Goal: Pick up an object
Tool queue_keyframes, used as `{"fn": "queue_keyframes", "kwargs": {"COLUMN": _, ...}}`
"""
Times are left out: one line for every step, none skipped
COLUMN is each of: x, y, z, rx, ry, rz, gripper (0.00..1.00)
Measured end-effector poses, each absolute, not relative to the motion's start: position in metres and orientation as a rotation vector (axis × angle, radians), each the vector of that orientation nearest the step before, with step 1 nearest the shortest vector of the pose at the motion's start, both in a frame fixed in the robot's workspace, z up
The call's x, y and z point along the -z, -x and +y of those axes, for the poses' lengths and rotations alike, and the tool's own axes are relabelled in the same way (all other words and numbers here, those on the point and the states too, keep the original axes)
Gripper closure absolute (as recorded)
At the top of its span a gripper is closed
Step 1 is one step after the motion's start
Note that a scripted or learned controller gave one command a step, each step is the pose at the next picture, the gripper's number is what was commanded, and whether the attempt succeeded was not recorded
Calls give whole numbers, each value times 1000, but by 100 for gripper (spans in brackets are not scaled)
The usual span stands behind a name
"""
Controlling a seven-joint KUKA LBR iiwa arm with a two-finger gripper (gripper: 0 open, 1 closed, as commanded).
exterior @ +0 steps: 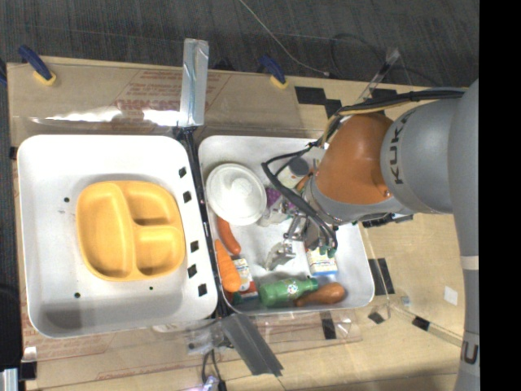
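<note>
In the right bin (358, 255), the gripper (281, 255) hangs low among the clutter; whether its fingers are apart or together cannot be told. Nearest lies the green bottle (289, 290), beside the carrot (229, 269). Centre over one item before closing.

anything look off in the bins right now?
Nothing spilled or broken. The right bin is crowded: a green bottle lies on its side along the near wall, with a carrot and a white bowl beside it. The yellow divided tray sits flat in the left bin.
</note>
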State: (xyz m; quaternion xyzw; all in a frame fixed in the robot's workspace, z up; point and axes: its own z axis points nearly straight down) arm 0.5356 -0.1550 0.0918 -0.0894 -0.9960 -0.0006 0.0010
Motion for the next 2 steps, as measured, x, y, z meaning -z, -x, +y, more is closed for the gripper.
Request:
{"fn": "queue_keyframes", "kwargs": {"x": -103, "y": -537, "z": -153, "rx": 1, "ry": 268, "rz": -3130, "gripper": 100}}
{"fn": "queue_keyframes", "kwargs": {"x": -102, "y": -537, "z": -153, "rx": 1, "ry": 267, "rz": -3130, "gripper": 0}}
